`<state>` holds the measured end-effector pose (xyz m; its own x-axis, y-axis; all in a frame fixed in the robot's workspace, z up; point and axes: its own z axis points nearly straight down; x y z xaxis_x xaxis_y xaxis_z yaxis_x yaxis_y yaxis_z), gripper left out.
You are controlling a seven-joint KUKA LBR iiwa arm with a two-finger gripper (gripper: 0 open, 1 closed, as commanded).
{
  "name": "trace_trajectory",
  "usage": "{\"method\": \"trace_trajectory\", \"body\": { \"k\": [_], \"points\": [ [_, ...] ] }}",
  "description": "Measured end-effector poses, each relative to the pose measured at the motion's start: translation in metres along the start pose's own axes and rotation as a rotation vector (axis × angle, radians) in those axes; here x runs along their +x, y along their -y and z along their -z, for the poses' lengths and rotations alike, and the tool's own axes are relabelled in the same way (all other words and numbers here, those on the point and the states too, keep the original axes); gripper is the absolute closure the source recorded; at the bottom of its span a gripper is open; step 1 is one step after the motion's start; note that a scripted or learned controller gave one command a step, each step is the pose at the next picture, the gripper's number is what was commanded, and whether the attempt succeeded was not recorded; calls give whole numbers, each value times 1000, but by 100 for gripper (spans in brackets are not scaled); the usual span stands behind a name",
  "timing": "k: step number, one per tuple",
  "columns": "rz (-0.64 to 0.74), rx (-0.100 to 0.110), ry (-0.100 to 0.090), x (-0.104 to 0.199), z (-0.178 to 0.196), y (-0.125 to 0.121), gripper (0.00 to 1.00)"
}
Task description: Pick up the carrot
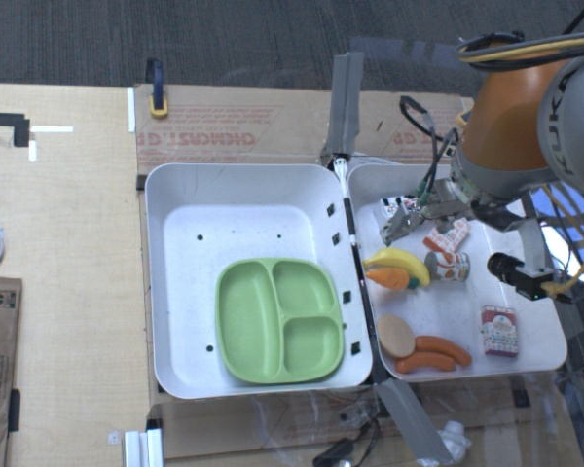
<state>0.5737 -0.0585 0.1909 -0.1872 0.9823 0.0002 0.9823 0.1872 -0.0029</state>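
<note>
Carrot (389,278) not yet picked: lies in right bin (540,358), near left wall, touching banana (401,261). Gripper (401,224) hovers above bin's back part, near carrot but apart from it; fingers look spread, nothing between them. Left to do: descend, close on carrot, lift. Banana crowding likely complicates grasp.

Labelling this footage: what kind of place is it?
Likely a robotics lab bench: a robot arm reaches over two white bins, one holding toy food such as a carrot, with a clamp.
</note>
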Motion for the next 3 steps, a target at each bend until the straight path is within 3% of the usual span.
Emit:
{"method": "trace_trajectory", "body": {
  "k": [1,2,3],
  "points": [
    [-85,-2,2,-3,73,-62,0],
    [120,-1,0,-13,0,1,0],
    [120,-1,0,-13,0,1,0]
  ]
}}
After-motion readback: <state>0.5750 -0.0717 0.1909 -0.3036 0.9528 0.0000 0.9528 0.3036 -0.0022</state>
